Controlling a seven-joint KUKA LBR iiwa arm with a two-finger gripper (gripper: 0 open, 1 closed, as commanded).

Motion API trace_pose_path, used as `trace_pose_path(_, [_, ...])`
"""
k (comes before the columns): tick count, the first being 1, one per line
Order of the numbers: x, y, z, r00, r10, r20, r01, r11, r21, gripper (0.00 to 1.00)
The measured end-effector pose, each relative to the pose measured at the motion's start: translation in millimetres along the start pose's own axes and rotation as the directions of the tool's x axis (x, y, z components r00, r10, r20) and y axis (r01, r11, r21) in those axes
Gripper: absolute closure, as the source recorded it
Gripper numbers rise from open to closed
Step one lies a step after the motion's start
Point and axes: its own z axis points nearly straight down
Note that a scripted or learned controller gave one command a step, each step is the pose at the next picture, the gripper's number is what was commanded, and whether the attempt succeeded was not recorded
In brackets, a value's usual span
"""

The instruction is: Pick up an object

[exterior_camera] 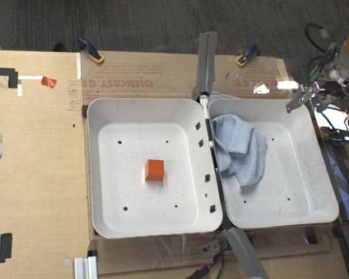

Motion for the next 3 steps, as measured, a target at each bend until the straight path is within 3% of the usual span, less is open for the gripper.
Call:
trace_pose_path(1, [3, 6, 142, 0.976, -0.216, 0.002, 0.216, 0.976, -0.004, 0.00])
trace_pose_path(2, [3, 7, 132, 0.976, -0.217, 0.004, 0.217, 0.976, -0.006, 1.00])
trace_pose_path(3, [3, 6, 132, 0.976, -0.217, 0.004, 0.217, 0.976, -0.006, 0.00])
